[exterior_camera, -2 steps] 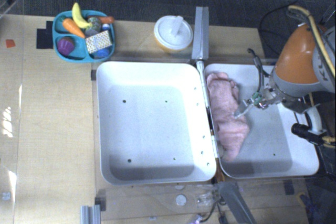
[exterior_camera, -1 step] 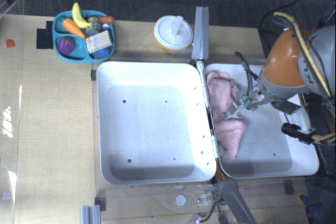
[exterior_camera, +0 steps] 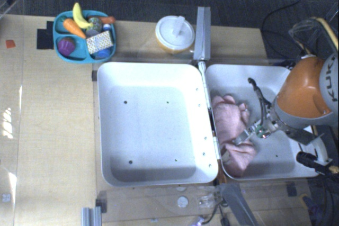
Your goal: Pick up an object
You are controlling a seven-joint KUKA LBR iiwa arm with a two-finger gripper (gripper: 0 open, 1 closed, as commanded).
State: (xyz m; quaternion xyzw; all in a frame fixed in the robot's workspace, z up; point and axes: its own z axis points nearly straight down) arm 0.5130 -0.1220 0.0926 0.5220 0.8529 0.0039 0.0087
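Over the right bin (exterior_camera: pixel 275 74) — gripper (exterior_camera: pixel 244 137) touching pink cloth (exterior_camera: pixel 230 119), finger state unclear.

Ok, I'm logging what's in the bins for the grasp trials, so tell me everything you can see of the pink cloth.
The pink cloth is a soft, crumpled piece of fabric, pale pink with darker folds. It lies bunched lengthwise along the left side of the right bin, close to the wall shared with the left bin. Its lower end is a rounder lump. The gripper sits on its right edge, roughly at mid-length, touching the fabric; whether it has caught any cannot be told.
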